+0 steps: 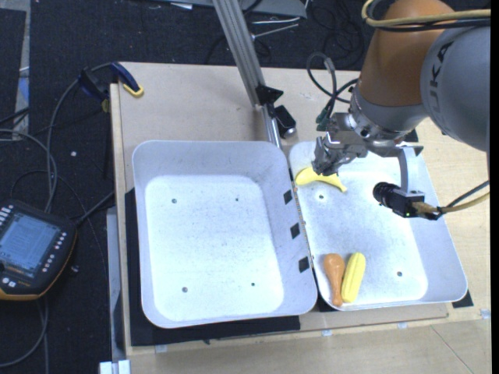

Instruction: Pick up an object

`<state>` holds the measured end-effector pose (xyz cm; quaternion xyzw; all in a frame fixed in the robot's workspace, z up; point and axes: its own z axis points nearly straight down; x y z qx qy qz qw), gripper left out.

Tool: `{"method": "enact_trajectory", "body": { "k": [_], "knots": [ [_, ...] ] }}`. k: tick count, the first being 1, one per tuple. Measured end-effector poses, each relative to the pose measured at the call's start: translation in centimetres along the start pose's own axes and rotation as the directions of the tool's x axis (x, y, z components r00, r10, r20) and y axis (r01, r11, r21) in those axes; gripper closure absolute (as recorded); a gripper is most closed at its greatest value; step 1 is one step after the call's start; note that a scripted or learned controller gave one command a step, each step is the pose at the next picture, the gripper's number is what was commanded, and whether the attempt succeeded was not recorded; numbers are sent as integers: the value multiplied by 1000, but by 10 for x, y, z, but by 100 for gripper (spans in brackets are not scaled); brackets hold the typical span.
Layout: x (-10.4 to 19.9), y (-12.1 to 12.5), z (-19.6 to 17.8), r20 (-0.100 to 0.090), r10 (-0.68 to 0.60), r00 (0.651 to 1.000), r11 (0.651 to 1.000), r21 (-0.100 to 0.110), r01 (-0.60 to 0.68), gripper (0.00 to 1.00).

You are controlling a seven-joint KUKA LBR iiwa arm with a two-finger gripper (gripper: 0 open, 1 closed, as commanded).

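Far to the left of my jaws (330,164) lies a white bin (156,209). Just below my jaws, touching, is the banana (320,180); whether I grip it I cannot tell. Well below sit carrot (334,275) and corn (353,277).

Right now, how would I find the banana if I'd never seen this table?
Look at the right white bin, the one the robot arm reaches into. At its far edge, right under the hand, lies the banana: small, yellow and curved. The other yellow thing, a corn cob, is straight and lies at the near edge beside an orange carrot.
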<state>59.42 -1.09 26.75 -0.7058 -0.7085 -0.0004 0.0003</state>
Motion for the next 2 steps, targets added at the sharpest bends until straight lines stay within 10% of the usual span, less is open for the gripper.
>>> {"method": "enact_trajectory", "body": {
  "k": [2],
  "knots": [
    [82,-34,6,0,0,1000,1000,1,0,100]
  ]
}}
